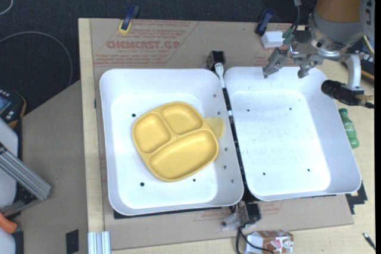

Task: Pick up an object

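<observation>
dark carpet surrounds the brown board table. two shallow white plastic bins sit side by side on it: the right bin lies just below the tool, the left bin well off to its left. a yellow three-compartment plastic tray rests flat in the left bin, well apart from the tool. the grey two-finger tool hangs over the right bin's far rim, fingers spread wide, holding nothing.

Yellow tray in left bin; hand open.
</observation>
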`<action>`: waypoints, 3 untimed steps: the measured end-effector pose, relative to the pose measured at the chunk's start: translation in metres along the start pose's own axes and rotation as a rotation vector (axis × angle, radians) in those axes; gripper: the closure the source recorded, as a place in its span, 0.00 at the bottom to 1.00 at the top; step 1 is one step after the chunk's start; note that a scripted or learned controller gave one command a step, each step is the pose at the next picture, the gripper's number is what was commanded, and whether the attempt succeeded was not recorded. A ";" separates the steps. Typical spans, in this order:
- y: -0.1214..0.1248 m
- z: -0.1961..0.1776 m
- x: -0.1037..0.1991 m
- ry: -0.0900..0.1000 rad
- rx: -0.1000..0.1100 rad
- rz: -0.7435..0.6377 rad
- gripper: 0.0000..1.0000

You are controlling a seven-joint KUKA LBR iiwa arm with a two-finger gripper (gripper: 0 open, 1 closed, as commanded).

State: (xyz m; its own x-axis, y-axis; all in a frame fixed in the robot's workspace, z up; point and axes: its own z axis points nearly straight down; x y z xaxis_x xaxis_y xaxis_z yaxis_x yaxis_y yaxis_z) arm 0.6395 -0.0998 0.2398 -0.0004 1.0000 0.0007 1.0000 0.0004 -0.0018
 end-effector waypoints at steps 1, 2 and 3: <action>-0.054 -0.185 0.045 -0.001 -0.020 -0.005 0.00; -0.113 -0.252 0.080 0.000 -0.008 -0.004 0.00; -0.163 -0.262 0.138 0.001 0.000 -0.005 0.00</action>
State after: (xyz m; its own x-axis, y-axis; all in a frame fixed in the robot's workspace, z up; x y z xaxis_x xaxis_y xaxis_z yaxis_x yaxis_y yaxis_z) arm 0.4772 0.0378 0.5018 -0.0051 1.0000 0.0013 1.0000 0.0051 -0.0019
